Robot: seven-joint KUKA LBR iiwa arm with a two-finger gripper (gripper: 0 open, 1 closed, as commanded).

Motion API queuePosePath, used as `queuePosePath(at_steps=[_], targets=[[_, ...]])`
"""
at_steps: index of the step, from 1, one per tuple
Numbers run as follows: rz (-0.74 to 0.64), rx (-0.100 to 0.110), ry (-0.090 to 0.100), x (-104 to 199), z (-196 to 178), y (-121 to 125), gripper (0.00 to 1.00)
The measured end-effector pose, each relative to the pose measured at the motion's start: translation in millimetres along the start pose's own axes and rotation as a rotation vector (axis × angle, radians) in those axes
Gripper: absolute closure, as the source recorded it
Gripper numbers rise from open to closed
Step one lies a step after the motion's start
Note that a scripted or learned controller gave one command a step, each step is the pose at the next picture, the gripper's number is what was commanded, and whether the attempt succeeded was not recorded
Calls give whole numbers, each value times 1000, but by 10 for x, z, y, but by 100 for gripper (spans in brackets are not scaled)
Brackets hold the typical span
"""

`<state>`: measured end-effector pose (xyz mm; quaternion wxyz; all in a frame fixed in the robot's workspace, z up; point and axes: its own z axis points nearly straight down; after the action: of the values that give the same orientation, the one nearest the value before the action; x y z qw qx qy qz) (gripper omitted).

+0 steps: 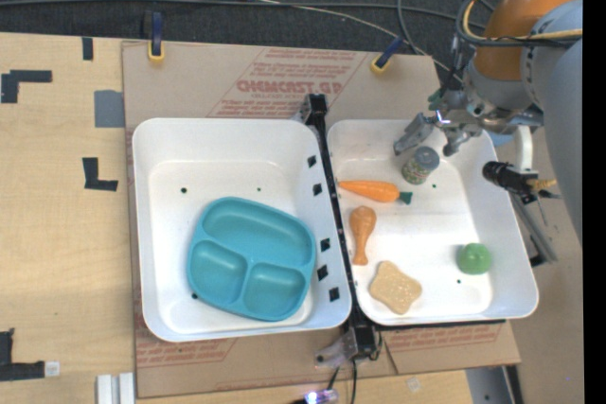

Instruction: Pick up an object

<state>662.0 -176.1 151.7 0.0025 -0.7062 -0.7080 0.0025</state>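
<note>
In the right bin [502,303], my gripper [427,145] hovers over the far part, its two fingers spread open. A small grey-green round object [418,166] lies just beneath and between the fingertips, and I see no grip on it. Nearer the front lie an orange carrot [369,191], a tan drumstick [362,233], a beige bread piece [395,287] and a green ball [474,257].
The left bin [151,166] holds a teal divided plate [251,257]. A black divider [327,203] runs between the bins. The arm's orange band [525,9] and cables sit at the upper right.
</note>
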Motion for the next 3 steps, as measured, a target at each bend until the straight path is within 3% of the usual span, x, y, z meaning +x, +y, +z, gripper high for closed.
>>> queuePosePath(at_steps=[1, 2, 3], targets=[[2, -4, 0, -8, 630, -20, 0], [1, -7, -2, -3, 659, -13, 0], [-1, -9, -4, -1, 548, -7, 100]])
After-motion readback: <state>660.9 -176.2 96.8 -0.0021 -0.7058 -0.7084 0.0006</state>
